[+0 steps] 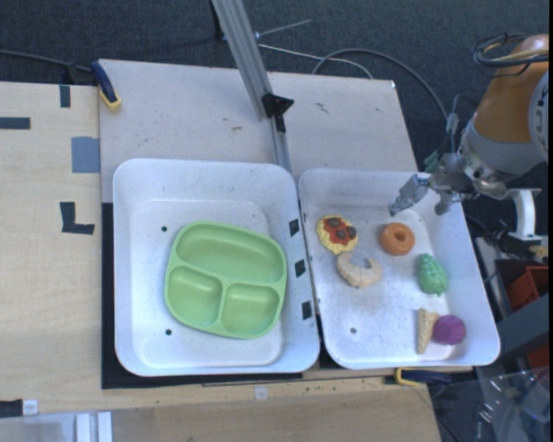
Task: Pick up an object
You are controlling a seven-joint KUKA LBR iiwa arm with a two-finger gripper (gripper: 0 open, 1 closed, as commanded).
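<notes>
**Hand spread above the right bin's toys**

The bench (37, 247) bears two white bins. The left bin (138, 274) holds a green divided tray (226, 279). The right bin (369, 330) carries small toys — a pizza slice (336, 233), an orange doughnut (397, 238), a beige pastry (358, 271), a green piece (432, 273) and a purple-topped cone (441, 329). The hand (427, 198) hovers over the bin's far right corner, fingers apart, pinching nothing — just beyond the doughnut.

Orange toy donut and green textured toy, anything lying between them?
No. In the camera view, bare white bin floor separates the orange toy donut from the green textured toy.
</notes>
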